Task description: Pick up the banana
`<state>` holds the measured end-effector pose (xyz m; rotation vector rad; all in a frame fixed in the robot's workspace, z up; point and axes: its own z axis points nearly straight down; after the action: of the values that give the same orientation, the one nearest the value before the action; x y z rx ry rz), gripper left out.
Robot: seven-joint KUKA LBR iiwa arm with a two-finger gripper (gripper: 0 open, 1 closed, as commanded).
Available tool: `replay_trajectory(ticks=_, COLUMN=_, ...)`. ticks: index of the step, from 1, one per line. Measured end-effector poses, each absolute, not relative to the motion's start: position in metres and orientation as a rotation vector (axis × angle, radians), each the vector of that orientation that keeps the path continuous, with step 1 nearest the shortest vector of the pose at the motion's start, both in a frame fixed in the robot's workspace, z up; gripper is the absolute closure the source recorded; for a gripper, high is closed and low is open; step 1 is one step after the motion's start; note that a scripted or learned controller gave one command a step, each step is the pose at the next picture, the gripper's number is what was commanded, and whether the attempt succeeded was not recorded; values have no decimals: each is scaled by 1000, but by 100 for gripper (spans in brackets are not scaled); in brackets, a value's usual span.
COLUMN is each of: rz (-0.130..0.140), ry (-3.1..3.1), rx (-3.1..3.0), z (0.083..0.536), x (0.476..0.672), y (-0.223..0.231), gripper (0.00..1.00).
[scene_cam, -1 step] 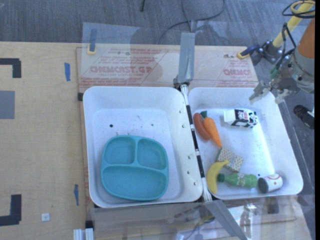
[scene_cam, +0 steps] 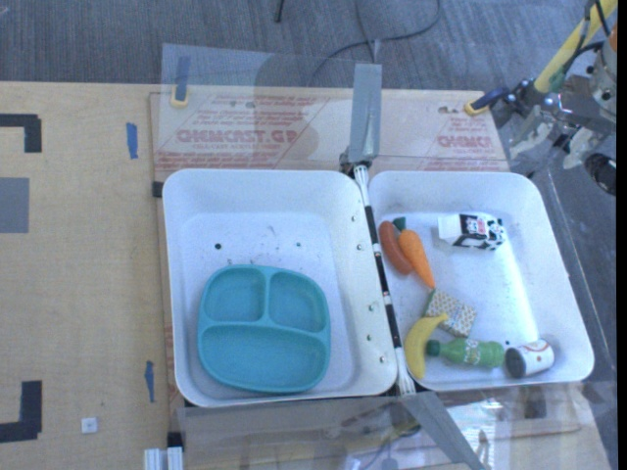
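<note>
Near the front left corner of the right bin [scene_cam: 563, 262], the banana [scene_cam: 418, 344] lies curved against the divider wall, its upper end touching a patterned yellow packet [scene_cam: 451, 312] and its lower side just beside a green bottle [scene_cam: 471, 352]. A small white can with a red mark [scene_cam: 530, 358] rests past the bottle, two carrots [scene_cam: 406, 250] lie farther back along the same wall, and a black-and-white carton [scene_cam: 471, 230] sits near the bin's rear. The left bin [scene_cam: 186, 213] carries a teal divided plate [scene_cam: 264, 328]. Both bins sit on the wooden tabletop [scene_cam: 78, 262]. Robot hardware [scene_cam: 563, 106] is visible at the upper right, well apart from the banana and outside the bin; whether its jaws are apart or together I cannot tell. Judging by this, the task is barely begun: the banana is untouched, so approach, grasp and lift all remain.
</note>
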<state>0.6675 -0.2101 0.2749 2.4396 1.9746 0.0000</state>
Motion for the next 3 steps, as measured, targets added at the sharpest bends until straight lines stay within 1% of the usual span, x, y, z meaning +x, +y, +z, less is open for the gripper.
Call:
replay_trajectory(ticks=1, rz=12, ry=2305, rx=2115, z=127, x=629, y=-193, gripper=0)
replay_trajectory(ticks=2, rz=2, ry=2467, rx=1942, z=252, x=578, y=-154, gripper=0)
replay_trajectory(ticks=3, rz=1, ry=2576, rx=1800, z=101, x=514, y=-99, gripper=0)
